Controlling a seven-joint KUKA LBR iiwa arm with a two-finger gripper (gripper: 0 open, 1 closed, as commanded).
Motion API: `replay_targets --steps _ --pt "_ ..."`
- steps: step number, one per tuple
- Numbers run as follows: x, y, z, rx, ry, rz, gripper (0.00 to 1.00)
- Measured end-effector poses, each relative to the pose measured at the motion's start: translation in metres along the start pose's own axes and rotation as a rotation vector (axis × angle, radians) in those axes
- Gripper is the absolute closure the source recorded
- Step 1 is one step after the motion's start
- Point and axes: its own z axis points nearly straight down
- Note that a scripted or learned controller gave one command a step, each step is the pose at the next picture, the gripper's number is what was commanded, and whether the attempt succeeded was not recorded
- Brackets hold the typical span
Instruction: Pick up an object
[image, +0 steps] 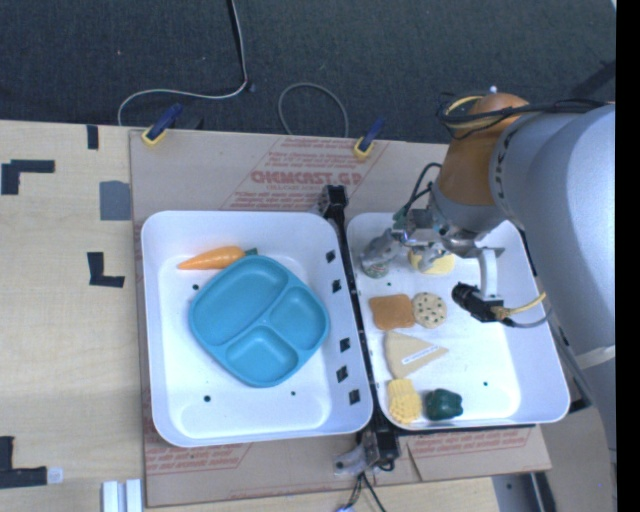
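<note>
While my gripper (385, 252) hangs in the right bin (530, 400), finger state can't tell, pale yellow obj (437, 263) beside it, long axis unclear.

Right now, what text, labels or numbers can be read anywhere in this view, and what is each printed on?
Red print on the cardboard sheet under the bins: seen upside down and blurred, too unclear to quote.
Black marks on the wooden bench: plain shapes, not letters.
Nothing else readable.
</note>
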Motion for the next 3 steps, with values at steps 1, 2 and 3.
replay_targets --steps 1,2,3 --pt "-0.001 0.027 0.023 0.016 -0.001 -0.002 0.00" --pt "0.000 0.027 0.012 0.012 -0.003 -0.001 1.00" --pt "-0.001 0.027 0.013 0.012 -0.004 -0.001 0.00"
